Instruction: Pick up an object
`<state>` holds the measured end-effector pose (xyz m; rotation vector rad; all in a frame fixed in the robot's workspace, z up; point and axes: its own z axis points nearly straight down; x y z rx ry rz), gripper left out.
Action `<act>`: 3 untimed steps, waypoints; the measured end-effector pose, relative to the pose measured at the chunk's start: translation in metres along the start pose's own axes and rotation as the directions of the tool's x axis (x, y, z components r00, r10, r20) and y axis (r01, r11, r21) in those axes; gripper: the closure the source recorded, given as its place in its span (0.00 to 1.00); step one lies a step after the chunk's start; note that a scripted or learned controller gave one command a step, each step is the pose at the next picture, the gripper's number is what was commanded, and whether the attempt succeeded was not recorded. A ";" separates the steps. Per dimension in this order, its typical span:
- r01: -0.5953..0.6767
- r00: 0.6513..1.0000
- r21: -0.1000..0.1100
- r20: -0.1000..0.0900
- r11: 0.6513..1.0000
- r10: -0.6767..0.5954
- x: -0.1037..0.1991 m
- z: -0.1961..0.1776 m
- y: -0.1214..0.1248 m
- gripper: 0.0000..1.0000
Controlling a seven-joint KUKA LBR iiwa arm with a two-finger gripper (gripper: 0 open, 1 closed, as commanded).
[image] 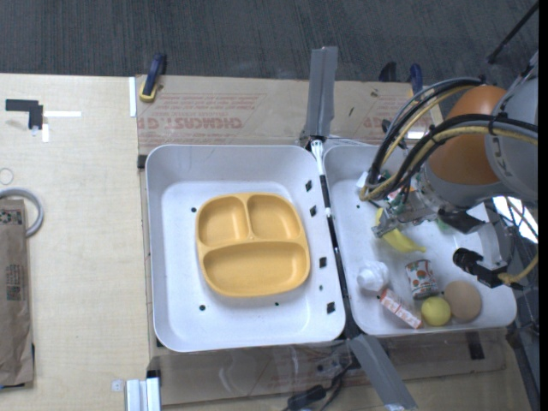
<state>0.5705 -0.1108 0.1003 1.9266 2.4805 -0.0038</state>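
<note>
Several small things crowd the near end of the right bin (360, 315): a yellow ball (436, 311), a tan egg-shaped piece (463, 299), a small can (419, 277), a red-and-white tube (400, 307) and a white lump (372, 276). Just beyond them, the gripper (394, 219) sits low over a yellow piece (401, 240); you cannot tell how its jaws stand. I'd judge the cluster could be nudged, or the grasp slip off that piece. The left bin (163, 255) holds a divided yellow plate (253, 244). Farther back, cardboard (223, 114) covers the pale tabletop (68, 229).
</note>
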 end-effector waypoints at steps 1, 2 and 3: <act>0.074 0.997 0.000 -0.002 0.997 -0.074 0.009 0.009 -0.028 1.00; 0.174 0.985 -0.001 0.000 0.985 -0.174 0.040 -0.115 -0.003 1.00; 0.405 0.914 -0.001 0.000 0.914 -0.405 0.064 -0.128 0.014 1.00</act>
